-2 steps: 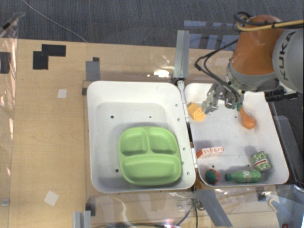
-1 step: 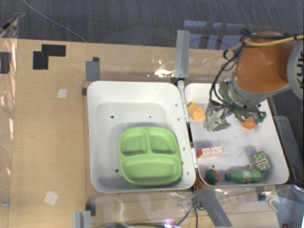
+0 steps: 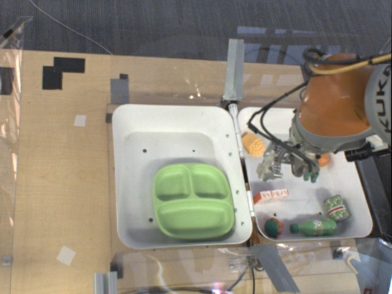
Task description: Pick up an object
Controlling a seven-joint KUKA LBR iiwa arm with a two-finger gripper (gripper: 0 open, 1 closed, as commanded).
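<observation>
We see two white bins side by side; the left bin [image 3: 131, 164] carries a lime-green divided tray [image 3: 193, 199] with three compartments, lying flat toward six o'clock of that bin. In the right bin [image 3: 361, 216], a yellow-orange rounded item [image 3: 253, 144] lies at about ten o'clock, close to the dividing wall. The gripper [image 3: 288, 166] hangs over the bin's middle under the orange band; we cannot tell how it is set, and we see nothing in it. Just beyond it at six o'clock lies a small red-and-white packet [image 3: 271, 195], flat. At seven o'clock we find a small red-and-green ball [image 3: 273, 226], beside it a green bottle [image 3: 315, 226] on its side, and at five o'clock a small green-and-white can [image 3: 336, 207], tilted.
</observation>
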